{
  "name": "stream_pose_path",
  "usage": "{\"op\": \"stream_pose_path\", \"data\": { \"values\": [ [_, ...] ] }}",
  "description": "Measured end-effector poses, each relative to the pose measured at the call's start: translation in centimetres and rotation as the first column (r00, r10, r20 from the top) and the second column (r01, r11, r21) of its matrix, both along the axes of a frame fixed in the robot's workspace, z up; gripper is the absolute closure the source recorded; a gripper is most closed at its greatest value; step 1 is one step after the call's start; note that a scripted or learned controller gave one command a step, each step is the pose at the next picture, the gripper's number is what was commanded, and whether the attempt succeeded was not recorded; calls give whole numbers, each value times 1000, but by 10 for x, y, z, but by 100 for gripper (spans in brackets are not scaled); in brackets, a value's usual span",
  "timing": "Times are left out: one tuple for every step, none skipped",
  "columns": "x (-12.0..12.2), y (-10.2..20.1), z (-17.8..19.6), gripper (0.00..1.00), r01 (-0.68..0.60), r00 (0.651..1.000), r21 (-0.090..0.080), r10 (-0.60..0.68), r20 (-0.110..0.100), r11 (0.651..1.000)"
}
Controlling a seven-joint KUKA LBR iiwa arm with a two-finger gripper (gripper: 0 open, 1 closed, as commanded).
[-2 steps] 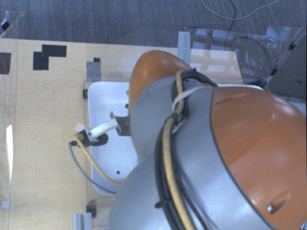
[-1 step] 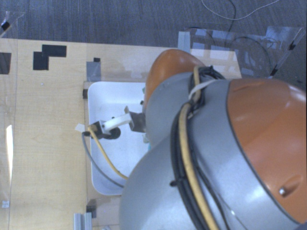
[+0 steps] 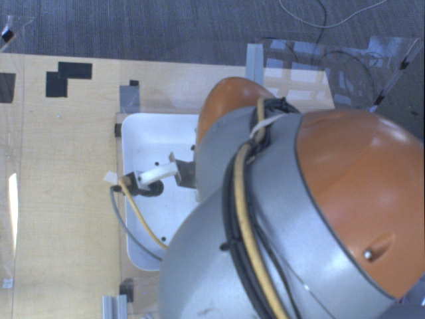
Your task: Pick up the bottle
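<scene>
Claw (image 3: 180, 173) low in shallow white bin (image 3: 143, 128); finger state indeterminate, bottle possibly hidden under grey arm (image 3: 265, 231). Confirm bottle centred before closing.

White bins (image 3: 143, 135): one in sight, its left wall and floor exposed
Robot arms (image 3: 292, 231): one, grey with orange segments
Cables on the arm (image 3: 242, 218): two, one black and one yellowish
Black tape patches on the bench (image 3: 66, 77): two
Wires on the carpet (image 3: 319, 8): one
</scene>
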State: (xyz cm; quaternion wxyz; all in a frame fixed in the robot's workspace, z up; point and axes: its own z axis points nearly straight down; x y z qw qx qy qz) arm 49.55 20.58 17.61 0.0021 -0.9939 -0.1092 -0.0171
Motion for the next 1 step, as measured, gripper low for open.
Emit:
{"op": "stream_pose_path", "data": {
  "values": [
    [-6, 30, -15, 100, -233, 972, -8, 233, -24, 972]
  ]
}}
